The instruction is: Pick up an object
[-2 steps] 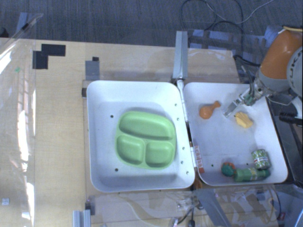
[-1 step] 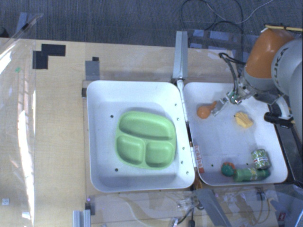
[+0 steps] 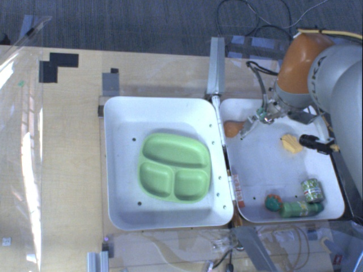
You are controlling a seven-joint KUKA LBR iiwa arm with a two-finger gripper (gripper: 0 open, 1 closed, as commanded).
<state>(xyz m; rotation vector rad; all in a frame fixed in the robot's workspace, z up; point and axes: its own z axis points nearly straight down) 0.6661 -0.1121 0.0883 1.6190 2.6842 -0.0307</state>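
Hovering with its fingers' state impossible to tell, the claw (image 3: 253, 122) sits just right of the small orange-brown ball (image 3: 231, 128), its nearest target.

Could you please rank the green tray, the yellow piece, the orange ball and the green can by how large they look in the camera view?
1. Green tray, by far the largest.
2. Green can.
3. Yellow piece and orange ball: these look about alike, so I would not rank them.
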